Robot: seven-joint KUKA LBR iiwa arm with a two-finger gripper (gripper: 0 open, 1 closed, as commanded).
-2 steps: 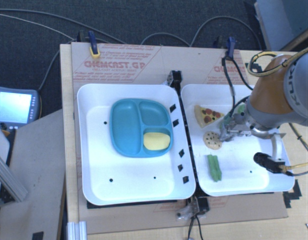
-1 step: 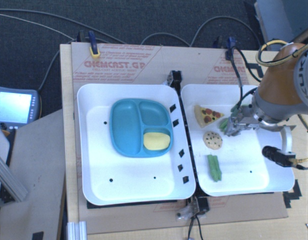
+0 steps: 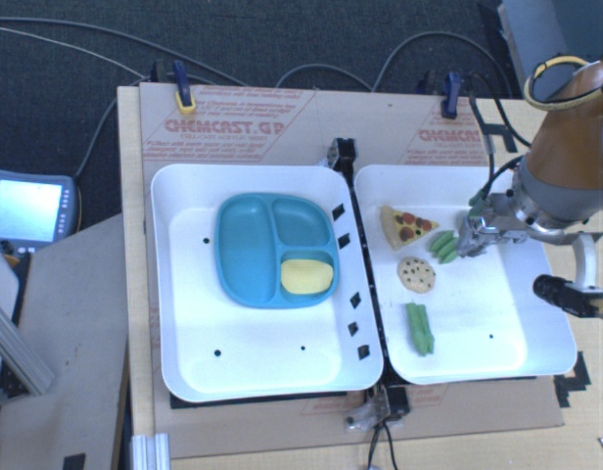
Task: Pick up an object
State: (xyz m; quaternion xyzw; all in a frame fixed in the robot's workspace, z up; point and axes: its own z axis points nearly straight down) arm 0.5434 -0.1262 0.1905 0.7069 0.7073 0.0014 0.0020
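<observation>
While poised low in the right white bin (image 3: 497,355), end effector (image 3: 465,243) beside small green bean-like piece (image 3: 443,246); grip state impossible to tell.

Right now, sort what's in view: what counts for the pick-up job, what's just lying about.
For the job: gripper; green pod beside it; pizza slice; cookie; green bean; right bin.

Lying about: blue plate; yellow piece on it; left bin; handheld screen.
</observation>
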